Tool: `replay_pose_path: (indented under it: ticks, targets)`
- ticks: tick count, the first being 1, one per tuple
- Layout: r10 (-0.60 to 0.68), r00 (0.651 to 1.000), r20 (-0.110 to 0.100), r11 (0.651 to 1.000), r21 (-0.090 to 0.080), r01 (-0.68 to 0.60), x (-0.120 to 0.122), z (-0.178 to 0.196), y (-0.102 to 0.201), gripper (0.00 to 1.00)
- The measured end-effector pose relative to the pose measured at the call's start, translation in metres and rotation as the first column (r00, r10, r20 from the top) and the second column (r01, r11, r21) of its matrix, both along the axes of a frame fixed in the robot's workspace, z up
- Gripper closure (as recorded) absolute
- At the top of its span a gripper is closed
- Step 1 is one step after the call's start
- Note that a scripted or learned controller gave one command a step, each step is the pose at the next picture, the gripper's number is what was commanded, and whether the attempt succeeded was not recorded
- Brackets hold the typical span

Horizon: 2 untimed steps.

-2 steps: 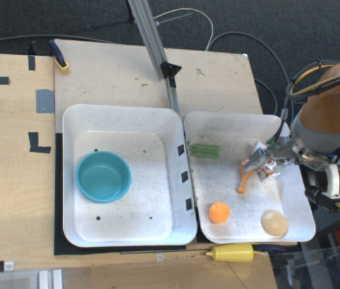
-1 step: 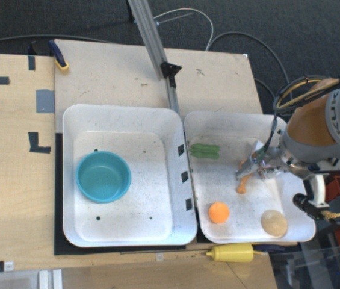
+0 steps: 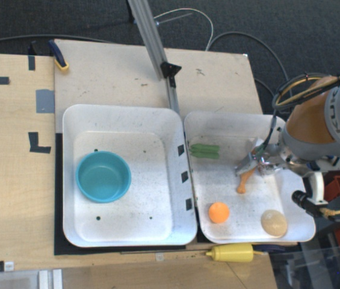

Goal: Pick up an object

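I see a small orange stick-shaped piece [image 3: 242, 184] in the right bin, tilted, its upper end up against the gripper tips. An orange ball [image 3: 218, 212] lies near the front wall. A pale beige round object [image 3: 274, 222] sits in the front right corner. A flat green item [image 3: 204, 151] lies toward the back left.

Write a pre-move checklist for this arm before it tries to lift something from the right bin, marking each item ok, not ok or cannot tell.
1. Hand is over the right bin: ok.
2. Something sits between its fingers: cannot tell.
3. Orange stick lies directly below the hand: ok.
4. Orange ball, beige ball and green piece lie apart from the hand: ok.
5. Blue bowl is in the other bin, out of the path: ok.
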<state>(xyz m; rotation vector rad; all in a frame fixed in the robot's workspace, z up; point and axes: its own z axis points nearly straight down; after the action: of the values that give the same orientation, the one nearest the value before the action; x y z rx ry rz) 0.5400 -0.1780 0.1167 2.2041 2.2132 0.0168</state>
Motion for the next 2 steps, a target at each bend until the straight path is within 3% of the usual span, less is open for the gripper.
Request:
replay_pose_path:
  ticks: [1, 2]
  targets:
    - [0.002, 1.0, 0.001, 1.0, -0.001, -0.002, 0.0, 0.009, 0.0, 1.0]
    - [-0.003, 1.0, -0.018, 1.0, 0.004, 0.003, -0.008, 0.056, 0.001, 1.0]
